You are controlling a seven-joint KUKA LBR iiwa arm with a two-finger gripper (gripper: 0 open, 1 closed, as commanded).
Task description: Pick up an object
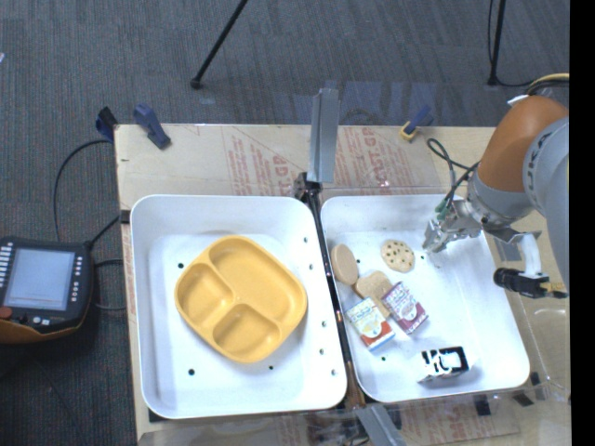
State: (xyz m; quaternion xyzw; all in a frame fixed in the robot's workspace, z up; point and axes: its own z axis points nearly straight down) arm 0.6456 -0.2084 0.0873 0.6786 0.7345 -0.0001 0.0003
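The cookie (398, 255) lies flat in the right bin (483, 328), just left of the gripper (441, 236), whose fingers appear slightly parted and hold nothing. Centre the gripper over the cookie before descending; the thin disc leaves little edge to grasp. Small cartons (389, 314) lie nearby. The left bin (158, 249) holds a yellow tray (241, 297). Grey carpet (112, 45) surrounds the bench.

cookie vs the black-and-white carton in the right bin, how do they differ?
The cookie is round, flat and tan with dark specks; the black-and-white carton is boxy with bold printing. The cookie lies near the bin's far side, just left of the gripper; the carton sits alone near the front edge, well away from it. Both rest loose on the floor of the right bin.
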